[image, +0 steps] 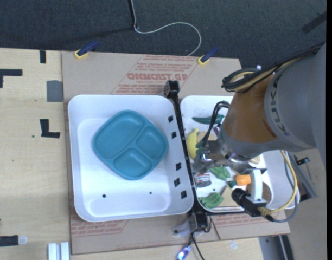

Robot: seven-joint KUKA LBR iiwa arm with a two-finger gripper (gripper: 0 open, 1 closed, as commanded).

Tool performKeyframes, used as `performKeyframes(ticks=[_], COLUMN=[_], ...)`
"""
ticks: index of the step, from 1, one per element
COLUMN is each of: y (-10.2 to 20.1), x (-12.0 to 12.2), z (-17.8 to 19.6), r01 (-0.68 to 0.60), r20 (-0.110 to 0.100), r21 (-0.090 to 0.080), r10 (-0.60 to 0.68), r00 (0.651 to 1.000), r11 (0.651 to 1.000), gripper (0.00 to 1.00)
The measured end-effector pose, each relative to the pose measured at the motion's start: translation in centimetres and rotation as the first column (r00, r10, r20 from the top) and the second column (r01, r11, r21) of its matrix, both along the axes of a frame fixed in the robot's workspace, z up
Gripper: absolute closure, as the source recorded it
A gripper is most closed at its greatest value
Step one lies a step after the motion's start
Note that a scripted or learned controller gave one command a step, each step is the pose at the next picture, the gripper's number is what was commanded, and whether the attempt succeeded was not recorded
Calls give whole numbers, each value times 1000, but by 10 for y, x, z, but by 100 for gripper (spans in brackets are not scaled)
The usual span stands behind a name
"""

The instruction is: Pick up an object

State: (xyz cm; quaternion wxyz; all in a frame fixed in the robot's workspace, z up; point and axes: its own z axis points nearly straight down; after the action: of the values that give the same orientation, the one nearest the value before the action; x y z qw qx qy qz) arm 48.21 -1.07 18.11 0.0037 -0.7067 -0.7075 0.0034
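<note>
Two white bins: we see a blue divided plate point(130, 144) in the left bin point(82, 145) — small toys in the right bin point(201, 103); pincer point(206, 164) grip unclear.

Two bins side by side on a cardboard sheet point(155, 75) on the bench point(25, 161). Left bin point(79, 199) holds a divided plate point(131, 143), lying toward its 12 o'clock half. Right bin point(285, 199) at 3 o'clock of it, touching along the shared wall. Arm point(263, 118) reaches in from 3 o'clock over the right bin. Small items point(212, 200) lie in that bin at its 7 o'clock part, beside the divider. A cable point(166, 28) loops on the floor at 12 o'clock, behind the bench.
</note>
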Motion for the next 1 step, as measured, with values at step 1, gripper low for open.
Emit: performKeyframes(ticks=[1], y=[21], x=[0], z=[0], r01=[-2], r20=[1], r21=[0], r10=[2], r00=[1000], r11=[1000], gripper=[100])
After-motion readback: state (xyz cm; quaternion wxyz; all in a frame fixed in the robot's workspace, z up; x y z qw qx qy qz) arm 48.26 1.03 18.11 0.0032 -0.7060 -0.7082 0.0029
